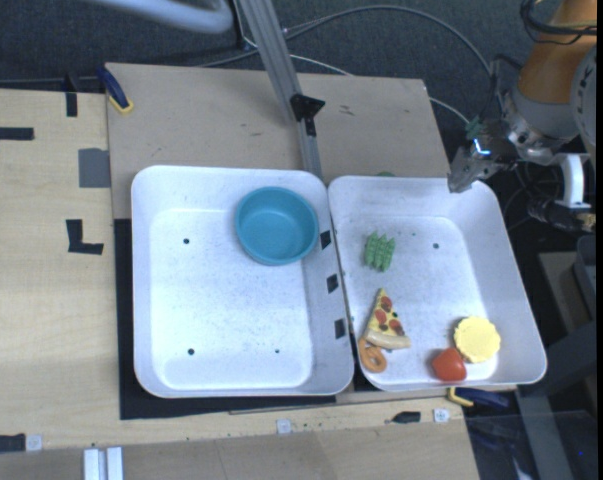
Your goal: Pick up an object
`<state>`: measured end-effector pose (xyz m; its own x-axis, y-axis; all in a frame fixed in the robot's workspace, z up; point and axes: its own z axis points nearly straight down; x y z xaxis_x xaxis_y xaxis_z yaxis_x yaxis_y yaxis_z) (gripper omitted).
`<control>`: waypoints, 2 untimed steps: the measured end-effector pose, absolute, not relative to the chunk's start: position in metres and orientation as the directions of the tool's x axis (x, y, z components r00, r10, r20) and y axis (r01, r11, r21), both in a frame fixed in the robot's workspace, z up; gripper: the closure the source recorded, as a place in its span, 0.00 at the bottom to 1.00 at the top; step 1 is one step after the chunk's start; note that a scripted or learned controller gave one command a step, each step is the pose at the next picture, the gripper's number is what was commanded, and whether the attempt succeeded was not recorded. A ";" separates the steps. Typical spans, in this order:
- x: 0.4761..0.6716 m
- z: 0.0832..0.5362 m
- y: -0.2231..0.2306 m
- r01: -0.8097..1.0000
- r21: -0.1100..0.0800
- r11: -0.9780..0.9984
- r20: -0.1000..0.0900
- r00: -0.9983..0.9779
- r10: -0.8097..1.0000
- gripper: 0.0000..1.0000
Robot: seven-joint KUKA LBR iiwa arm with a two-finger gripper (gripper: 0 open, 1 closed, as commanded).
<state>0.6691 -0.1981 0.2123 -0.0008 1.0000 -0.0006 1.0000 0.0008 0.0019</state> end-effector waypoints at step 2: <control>0.661 0.232 -0.150 1.000 0.000 0.004 0.001 -0.004 1.000 1.00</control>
